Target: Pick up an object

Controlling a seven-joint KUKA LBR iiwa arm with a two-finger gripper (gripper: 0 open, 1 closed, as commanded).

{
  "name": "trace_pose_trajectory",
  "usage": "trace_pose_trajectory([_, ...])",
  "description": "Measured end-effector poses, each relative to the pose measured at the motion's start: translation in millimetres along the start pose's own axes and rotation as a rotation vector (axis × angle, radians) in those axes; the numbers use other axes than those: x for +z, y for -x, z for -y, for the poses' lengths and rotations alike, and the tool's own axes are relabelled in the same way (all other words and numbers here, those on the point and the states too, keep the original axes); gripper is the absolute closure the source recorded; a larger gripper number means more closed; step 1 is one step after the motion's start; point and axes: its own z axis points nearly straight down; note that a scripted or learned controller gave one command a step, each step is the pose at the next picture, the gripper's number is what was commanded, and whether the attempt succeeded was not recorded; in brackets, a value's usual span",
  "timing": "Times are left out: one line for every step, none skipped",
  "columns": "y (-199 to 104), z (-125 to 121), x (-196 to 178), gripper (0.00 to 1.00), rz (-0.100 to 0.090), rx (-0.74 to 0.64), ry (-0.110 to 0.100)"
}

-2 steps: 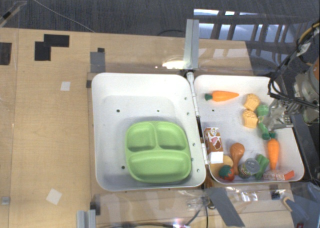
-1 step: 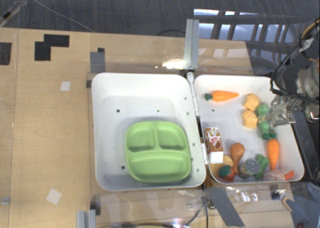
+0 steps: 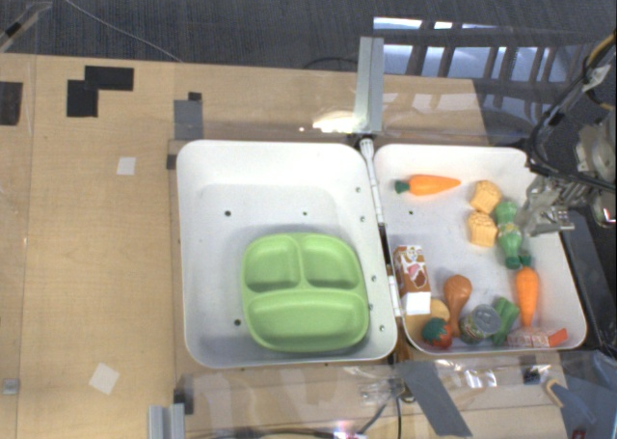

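Observation:
The right bin holds several toy foods. An orange carrot lies at its back. Two yellow pieces sit right of the middle, with a green toy just below them. A second carrot stands on end near the right wall. My gripper hangs at the bin's right side, just above and right of the green toy and close to the yellow pieces. Nothing shows as held.
A brown carton, a drumstick, a small can and a red-green piece crowd the right bin's front. The left bin holds a green divided plate. A metal divider separates the bins.

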Motion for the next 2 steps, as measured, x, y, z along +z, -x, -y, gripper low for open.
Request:
trace_pose_trajectory([3, 0, -13, 1.00, 0.011, -0.001, -0.002])
trace_pose_trajectory([-16, 38, 54, 1.00, -0.046, -0.147, 0.014])
